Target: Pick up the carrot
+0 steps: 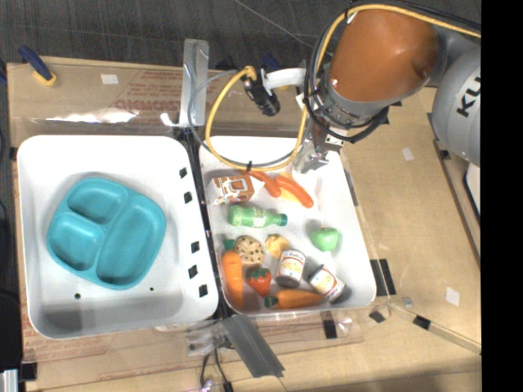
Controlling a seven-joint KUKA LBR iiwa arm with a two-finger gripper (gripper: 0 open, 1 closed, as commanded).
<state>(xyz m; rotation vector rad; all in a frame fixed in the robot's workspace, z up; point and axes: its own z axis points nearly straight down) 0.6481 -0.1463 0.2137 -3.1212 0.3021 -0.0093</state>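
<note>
The approach looks in hand: the gripper point(313, 155), its finger state impossible to tell, hovers at the right bin's point(356, 219) twelve o'clock edge, needing travel toward the carrot point(233, 278) at seven o'clock.

We can read very little here. At the right edge of the frame, the grey arm point(458, 96) carries large dark letters, of which we make out "KU" before the picture cuts them off. In the upper left of the frame, the counter point(139, 92) bears faint reddish print beneath a clear sheet, too pale for us to read. The small box point(234, 189) and the two jars point(291, 267) point(324, 282) in the right bin point(347, 211) have labels, but their print is too small to make out.
</note>
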